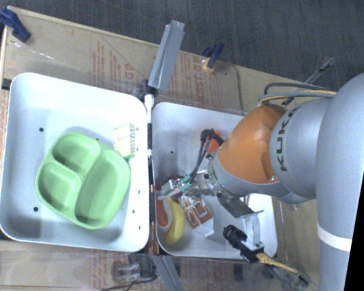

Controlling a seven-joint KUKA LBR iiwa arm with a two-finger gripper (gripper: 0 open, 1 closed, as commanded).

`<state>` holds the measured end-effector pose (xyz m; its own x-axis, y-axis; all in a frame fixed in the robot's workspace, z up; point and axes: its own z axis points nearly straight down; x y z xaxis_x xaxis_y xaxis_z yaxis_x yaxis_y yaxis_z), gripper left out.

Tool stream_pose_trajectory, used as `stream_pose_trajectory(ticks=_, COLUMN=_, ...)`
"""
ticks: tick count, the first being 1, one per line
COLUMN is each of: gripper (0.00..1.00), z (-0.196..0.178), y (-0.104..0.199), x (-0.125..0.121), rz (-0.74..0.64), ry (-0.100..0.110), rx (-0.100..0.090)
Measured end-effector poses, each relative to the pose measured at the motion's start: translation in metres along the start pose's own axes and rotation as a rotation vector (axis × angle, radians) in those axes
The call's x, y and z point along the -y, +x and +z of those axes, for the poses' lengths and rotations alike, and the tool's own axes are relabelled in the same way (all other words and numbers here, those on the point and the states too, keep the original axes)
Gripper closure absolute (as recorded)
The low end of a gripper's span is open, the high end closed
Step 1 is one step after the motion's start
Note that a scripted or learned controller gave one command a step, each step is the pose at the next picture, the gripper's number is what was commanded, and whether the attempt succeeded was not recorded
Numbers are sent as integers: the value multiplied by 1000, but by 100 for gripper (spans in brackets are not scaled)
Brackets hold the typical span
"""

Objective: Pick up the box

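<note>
A small brown and white box point(197, 211) lies tilted in the right bin point(178, 130), near its front left corner. My gripper point(182, 188) hangs low over that corner, just above and left of the box, close to it or touching it. The arm's orange band and grey body hide much of the bin behind it. Nothing is visibly lifted off the bin floor. A second small box point(125, 140), pale green and white, leans against the right wall of the left bin point(33, 98).
A yellow banana point(175, 223) and a red object point(161, 214) lie beside the brown box by the right bin's left wall. A green divided plate point(83, 180) fills the middle of the left bin. Clamps and metal brackets point(166, 55) stand along the bench edges.
</note>
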<state>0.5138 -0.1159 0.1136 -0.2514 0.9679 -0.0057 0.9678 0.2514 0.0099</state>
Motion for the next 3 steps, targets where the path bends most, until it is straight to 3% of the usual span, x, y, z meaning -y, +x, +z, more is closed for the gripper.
stream_pose_trajectory(ticks=1, gripper=100, z=-11, y=-3, x=-1, rz=-3, ry=-4, rx=7)
stream_pose_trajectory(ticks=2, gripper=0, z=-11, y=-3, x=-1, rz=-3, ry=-3, rx=7)
stream_pose_trajectory(ticks=3, gripper=100, z=-21, y=-3, x=-2, rz=-8, ry=-2, rx=9)
